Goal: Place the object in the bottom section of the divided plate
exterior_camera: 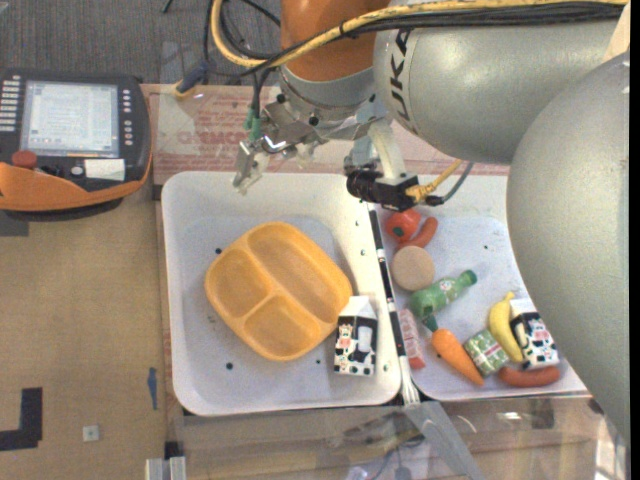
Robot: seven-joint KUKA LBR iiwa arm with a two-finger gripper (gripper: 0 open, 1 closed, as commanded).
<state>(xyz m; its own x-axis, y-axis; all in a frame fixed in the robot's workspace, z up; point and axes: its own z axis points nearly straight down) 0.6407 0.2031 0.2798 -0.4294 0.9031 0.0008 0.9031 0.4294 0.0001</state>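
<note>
Camera view shows us the end effector [248, 166] above the left bin's [190, 368] far edge; we cannot tell whether it is apart or together. The milk carton [356, 348] stands well nearer, just beside the yellow divided plate's [270, 268] near-right rim.

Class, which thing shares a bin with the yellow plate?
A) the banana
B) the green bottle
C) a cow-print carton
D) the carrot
C: a cow-print carton stands right beside the plate in the left bin, while the carrot, banana and green bottle lie in the right bin.
</note>
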